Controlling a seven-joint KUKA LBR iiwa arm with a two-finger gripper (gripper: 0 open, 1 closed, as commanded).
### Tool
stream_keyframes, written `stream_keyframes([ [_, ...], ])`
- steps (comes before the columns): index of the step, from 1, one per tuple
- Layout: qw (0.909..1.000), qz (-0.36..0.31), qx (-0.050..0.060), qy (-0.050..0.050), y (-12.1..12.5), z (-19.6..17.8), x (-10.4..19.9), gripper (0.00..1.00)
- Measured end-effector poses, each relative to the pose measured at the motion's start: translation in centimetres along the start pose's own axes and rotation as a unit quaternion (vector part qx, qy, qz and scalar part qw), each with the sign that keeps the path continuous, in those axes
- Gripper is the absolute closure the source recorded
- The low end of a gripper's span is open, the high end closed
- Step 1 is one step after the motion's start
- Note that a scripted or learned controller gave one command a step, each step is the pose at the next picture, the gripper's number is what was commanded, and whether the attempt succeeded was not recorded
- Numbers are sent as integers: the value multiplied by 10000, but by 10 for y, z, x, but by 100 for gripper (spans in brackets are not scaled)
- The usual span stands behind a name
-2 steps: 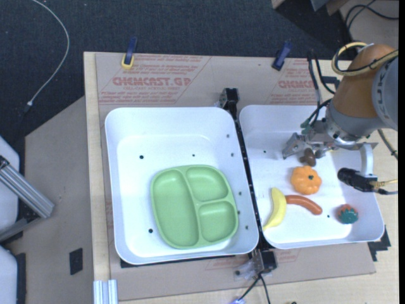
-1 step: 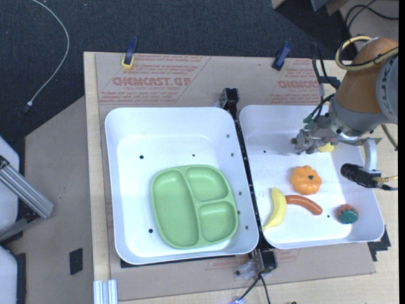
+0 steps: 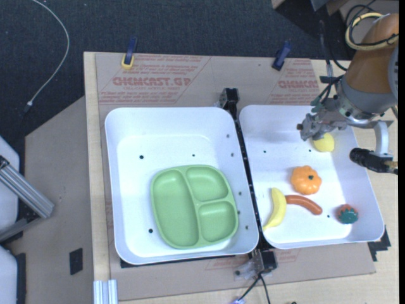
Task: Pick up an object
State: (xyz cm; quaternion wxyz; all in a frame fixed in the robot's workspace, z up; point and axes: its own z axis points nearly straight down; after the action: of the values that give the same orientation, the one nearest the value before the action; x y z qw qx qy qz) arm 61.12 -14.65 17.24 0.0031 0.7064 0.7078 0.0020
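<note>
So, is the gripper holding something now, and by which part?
Cannot be told: the gripper sits right over the lemon, hiding any hold.

Crowded below the fingers, open to their left

The gripper (image 3: 314, 130) sits low over the right bin (image 3: 273, 233), a lemon (image 3: 324, 144) touching its fingers. Below them stand a pumpkin (image 3: 306, 180), sausage (image 3: 304, 204), banana (image 3: 275, 208) and berry (image 3: 347, 214); bare bin floor lies left.
</note>
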Motion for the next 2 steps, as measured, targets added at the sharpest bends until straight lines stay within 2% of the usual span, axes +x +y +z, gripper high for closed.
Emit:
stream_keyframes([
  [1,10000,3,4,-3,2,-40,0,100],
  [2,10000,-15,52,23,-11,-32,51,100],
])
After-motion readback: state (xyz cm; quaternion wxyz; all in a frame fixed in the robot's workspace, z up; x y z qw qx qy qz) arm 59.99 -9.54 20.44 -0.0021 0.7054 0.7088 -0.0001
